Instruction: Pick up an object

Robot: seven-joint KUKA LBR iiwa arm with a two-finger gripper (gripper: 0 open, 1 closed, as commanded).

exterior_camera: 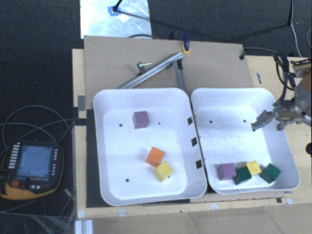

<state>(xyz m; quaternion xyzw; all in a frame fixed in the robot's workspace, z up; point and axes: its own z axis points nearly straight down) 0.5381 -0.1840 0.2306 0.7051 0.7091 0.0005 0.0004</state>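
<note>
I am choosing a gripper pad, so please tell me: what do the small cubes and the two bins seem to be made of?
The orange cube and the purple cube look like painted wood or plastic: flat matte colour, sharp edges, no shine. I cannot tell which. The left bin and the right bin look like moulded white plastic: smooth walls and rounded corners.

The grey metal two-finger gripper [265, 121] has blocky, dull silver parts, with dark cables [282, 72] looping above an orange-tinted wrist section [304, 84].
</note>
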